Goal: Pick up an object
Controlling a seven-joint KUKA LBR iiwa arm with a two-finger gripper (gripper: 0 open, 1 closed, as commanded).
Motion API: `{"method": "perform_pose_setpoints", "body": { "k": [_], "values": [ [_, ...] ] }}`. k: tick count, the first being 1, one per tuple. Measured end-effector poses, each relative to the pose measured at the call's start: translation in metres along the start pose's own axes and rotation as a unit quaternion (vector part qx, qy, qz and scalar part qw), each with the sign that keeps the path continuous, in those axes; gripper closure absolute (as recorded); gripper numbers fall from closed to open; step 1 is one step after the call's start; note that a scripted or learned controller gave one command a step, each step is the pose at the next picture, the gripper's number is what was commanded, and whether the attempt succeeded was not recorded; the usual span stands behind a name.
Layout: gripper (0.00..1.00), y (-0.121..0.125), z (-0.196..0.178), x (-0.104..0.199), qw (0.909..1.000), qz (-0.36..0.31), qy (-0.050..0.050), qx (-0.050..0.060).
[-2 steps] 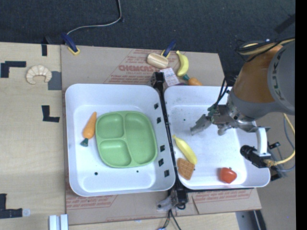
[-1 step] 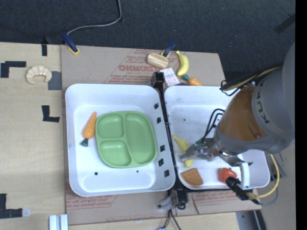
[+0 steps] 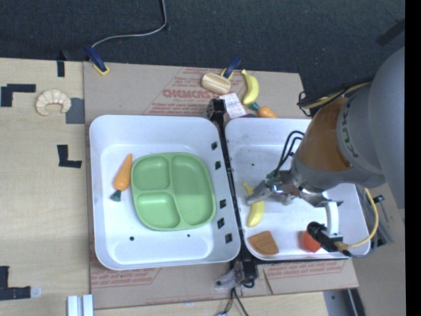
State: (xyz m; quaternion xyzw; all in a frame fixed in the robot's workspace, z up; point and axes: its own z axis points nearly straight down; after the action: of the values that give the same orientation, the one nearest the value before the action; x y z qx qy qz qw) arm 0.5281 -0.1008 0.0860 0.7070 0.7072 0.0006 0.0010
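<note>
The arm [image 3: 342,143] is reaching into the right bin [image 3: 289,129], and the gripper [image 3: 258,191] is hanging low over its left side with fingers spread apart, holding nothing. The banana [image 3: 256,212] is lying just below the fingertips, beside the bread slice [image 3: 265,243]; a red piece [image 3: 309,241] is sitting farther right. To grip well, the fingers are probably needing to straddle the banana's narrow width, descending squarely before closing.

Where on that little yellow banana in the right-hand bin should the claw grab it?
Probably across the middle of the banana, coming straight down from above. It lies flat on the right bin's floor, narrow and curved, with bare floor on both long sides. The gripper hangs just above its upper end.
</note>
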Motion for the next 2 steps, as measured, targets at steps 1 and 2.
{"method": "perform_pose_setpoints", "body": {
  "k": [1,2],
  "values": [
    [0.0,-0.0232,-0.0005,0.0015,1.0,0.0,-0.001,-0.002],
    [1.0,-0.0231,-0.01,0.0008,1.0,0.0,-0.002,-0.002]
  ]
}}
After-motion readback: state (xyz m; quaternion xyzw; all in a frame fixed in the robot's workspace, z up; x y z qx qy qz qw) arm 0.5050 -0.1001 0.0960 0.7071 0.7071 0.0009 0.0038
